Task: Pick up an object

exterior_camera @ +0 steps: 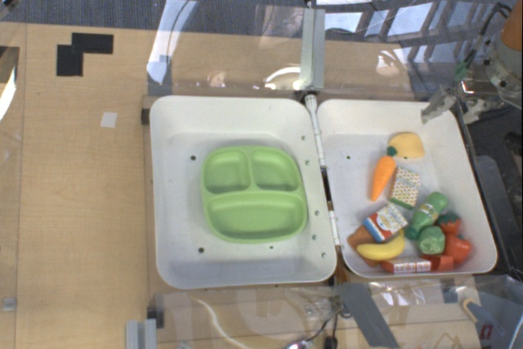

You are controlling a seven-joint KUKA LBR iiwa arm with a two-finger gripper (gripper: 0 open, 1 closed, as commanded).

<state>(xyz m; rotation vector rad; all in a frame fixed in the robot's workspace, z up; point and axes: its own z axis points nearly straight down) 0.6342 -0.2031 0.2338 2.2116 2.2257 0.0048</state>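
Right white bin, near corner: heap of plastic toy food, pieces touching. Yellow banana at the front, milk carton behind it, green pepper, green bottle, red tomato. Apart toward the middle: orange carrot, printed packet, yellow lemon. Far half bare. Left white bin: smooth green three-compartment tray, centred. Grey arm at the right bin's far-right corner; finger state cannot be told.

My arm parked at the far right, past the right bin.

I see just part of the arm near the right bin's upper right corner, its orange band at the frame's edge.
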